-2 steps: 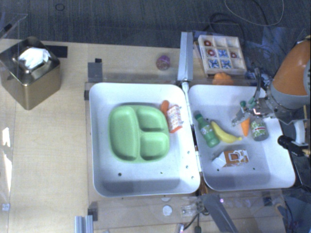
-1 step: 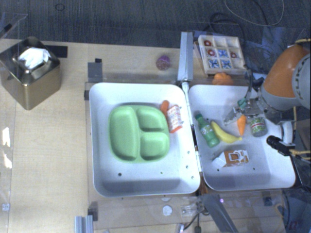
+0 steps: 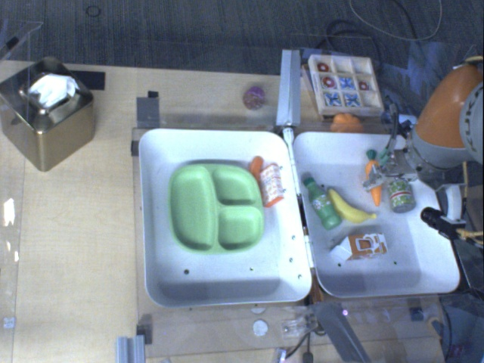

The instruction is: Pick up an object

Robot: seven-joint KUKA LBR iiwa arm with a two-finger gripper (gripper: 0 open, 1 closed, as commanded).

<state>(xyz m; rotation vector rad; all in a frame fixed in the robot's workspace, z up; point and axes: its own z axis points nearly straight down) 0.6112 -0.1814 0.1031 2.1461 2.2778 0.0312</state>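
The right bin (image 3: pixel 431 274) holds a green bottle (image 3: pixel 321 201), a yellow banana (image 3: pixel 351 209), an orange carrot (image 3: pixel 374 184), a small jar with a green label (image 3: pixel 401 194) and a brown and white carton (image 3: pixel 365 246). My gripper (image 3: pixel 393 162) hangs low over the bin's far right part, just above the carrot and the jar. Nothing can be seen held in it. The grey arm with its orange band (image 3: pixel 446 112) reaches in from the right. In the left bin (image 3: pixel 159 278) lie a green divided plate (image 3: pixel 216 206), a snack packet (image 3: pixel 271 184) and a small orange piece (image 3: pixel 257 163).
A tic-tac-toe board (image 3: pixel 342 84) and an orange object (image 3: pixel 346 123) sit behind the right bin. A purple ball (image 3: pixel 255 97) lies behind the left bin. A gold box (image 3: pixel 47 119) stands at the far left. A metal divider (image 3: pixel 286 97) runs between the bins.
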